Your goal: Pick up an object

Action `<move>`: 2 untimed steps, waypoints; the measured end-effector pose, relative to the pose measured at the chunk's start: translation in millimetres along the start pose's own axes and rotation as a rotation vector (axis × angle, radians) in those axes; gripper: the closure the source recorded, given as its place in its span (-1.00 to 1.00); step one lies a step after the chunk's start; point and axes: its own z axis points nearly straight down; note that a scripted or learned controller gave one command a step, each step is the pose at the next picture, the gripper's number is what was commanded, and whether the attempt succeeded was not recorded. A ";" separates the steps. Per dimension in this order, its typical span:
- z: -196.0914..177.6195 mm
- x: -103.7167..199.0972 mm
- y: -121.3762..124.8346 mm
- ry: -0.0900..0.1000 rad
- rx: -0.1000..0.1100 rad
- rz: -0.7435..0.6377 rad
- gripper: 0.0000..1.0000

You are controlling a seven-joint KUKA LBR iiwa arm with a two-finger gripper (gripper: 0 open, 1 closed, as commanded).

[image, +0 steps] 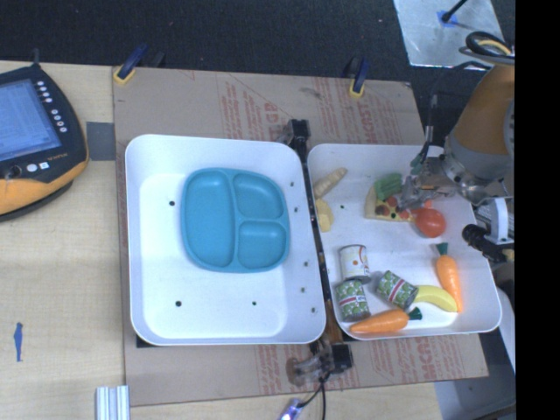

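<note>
The right bin [350, 160] holds several toy foods. My gripper [415, 191] hangs low at the bin's upper right, right over the edge of a pizza slice toy [383, 203] with green topping and beside a red tomato [429, 223]. The arm's orange band [486, 112] rises behind it at the right edge. Nothing is visibly lifted.
In the right bin lie an orange carrot [448, 278], a banana [435, 297], a second carrot [379, 324], two green cans [353, 297] [395, 289], a white can [353, 259] and a pale bread piece [330, 182]. The left bin [149, 234] holds a blue divided plate [234, 219]. A teach pendant [35, 143] lies far left.
</note>
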 end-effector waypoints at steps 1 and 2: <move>0.1 0.1 -0.1 0.000 0.000 0.000 -1.00; 23.3 34.3 31.5 0.006 0.006 -0.001 -1.00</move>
